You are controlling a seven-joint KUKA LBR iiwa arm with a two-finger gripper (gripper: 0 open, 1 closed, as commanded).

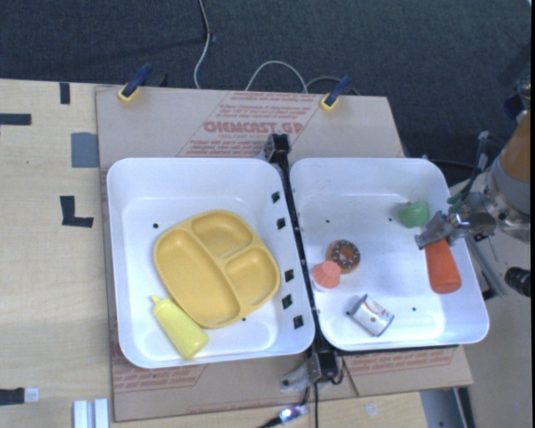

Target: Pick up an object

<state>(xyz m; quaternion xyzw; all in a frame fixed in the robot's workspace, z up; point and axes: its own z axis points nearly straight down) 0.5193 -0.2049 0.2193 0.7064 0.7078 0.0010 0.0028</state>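
The right bin holds a green object at its far right, a chocolate donut near the middle, a salmon-pink cup beside the donut, and a silver can lying near the front. An orange-red cylinder rests against the bin's right wall. My gripper hangs over that right wall, directly above the cylinder's upper end and just right of the green object. Whether it touches the cylinder is unclear.
The left bin carries a yellow divided plate and a yellow squeeze bottle at its front left. A black divider with clips runs between the bins. Cables lie behind them.
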